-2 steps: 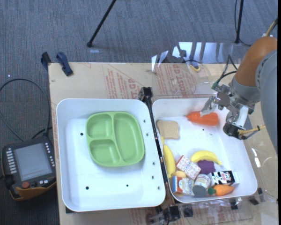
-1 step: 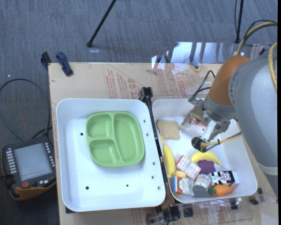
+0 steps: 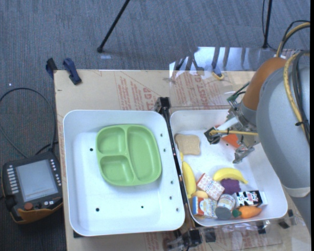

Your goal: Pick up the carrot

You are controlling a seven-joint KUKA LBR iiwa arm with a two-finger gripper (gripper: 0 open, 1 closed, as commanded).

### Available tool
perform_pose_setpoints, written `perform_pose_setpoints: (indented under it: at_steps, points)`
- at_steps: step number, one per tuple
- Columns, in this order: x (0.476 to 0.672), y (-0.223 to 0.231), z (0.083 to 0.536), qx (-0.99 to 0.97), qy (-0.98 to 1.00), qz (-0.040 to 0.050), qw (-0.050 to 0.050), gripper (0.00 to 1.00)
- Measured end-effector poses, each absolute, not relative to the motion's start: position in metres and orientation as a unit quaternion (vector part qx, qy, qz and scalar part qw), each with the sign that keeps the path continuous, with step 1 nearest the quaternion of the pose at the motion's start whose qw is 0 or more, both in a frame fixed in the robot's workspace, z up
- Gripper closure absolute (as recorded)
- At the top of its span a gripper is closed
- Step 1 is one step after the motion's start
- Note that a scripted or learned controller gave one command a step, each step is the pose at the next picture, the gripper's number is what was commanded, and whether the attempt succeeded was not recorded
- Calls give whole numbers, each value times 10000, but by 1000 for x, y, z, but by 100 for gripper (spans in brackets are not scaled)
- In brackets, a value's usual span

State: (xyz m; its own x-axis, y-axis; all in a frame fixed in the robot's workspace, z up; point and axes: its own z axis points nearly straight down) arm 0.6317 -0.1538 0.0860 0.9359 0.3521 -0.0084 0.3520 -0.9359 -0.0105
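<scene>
The carrot (image 3: 249, 212), orange with a green top at its left end, lies in the near right corner of the right bin (image 3: 194, 120), beside a small milk carton (image 3: 248, 197). My gripper (image 3: 226, 140) hangs over the far middle of that bin, well away from the carrot. A small orange piece (image 3: 231, 139) shows right at the gripper; I cannot tell what it is or whether it is held.
The right bin also holds a toast slice (image 3: 188, 144), two bananas (image 3: 188, 178) (image 3: 230, 174), a purple item (image 3: 230, 185) and small boxes and a can (image 3: 224, 205). The left bin (image 3: 73, 192) holds a green divided plate (image 3: 129, 154). A pendant (image 3: 34, 184) lies on the floor at left.
</scene>
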Motion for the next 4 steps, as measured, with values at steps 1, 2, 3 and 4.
perform_pose_setpoints:
  at_steps: [1,2,3,4]
  points:
    - [632,-151,95,-9827,-1846,84,75,100]
    - [632,-150,95,-9825,-1856,89,79,0]
    - [631,-149,104,-9818,-1893,123,106,100]
    - [574,-215,163,-9508,-3098,25,29,100]
